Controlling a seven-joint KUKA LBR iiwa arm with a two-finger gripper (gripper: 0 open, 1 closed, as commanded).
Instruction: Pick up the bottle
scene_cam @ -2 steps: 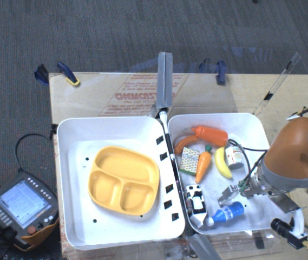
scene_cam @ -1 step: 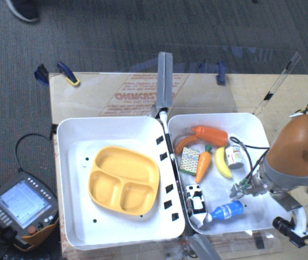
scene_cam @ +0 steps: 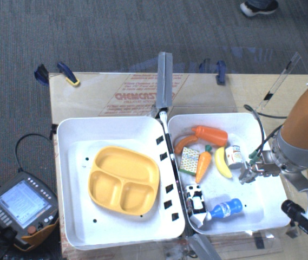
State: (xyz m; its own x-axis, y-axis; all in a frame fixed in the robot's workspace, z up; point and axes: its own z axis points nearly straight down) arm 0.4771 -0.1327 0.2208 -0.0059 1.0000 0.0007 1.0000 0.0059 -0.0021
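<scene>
The bottle point(scene_cam: 225, 208) is blue with a white label end and lies on its side near the front edge of the right bin point(scene_cam: 251, 124). My gripper point(scene_cam: 249, 174) hangs over the right half of that bin, up and to the right of the bottle and apart from it. It sits just right of a banana point(scene_cam: 222, 162) and a small white jar point(scene_cam: 233, 156). Nothing shows in its grasp.
The right bin also holds a long orange-red vegetable point(scene_cam: 210, 135), a carrot point(scene_cam: 202, 166), a patterned box point(scene_cam: 189, 160) and a black-and-white item point(scene_cam: 196, 199) beside the bottle. A yellow divided plate point(scene_cam: 124, 179) lies in the left bin point(scene_cam: 67, 145). A teach pendant point(scene_cam: 21, 207) rests off the bench at left.
</scene>
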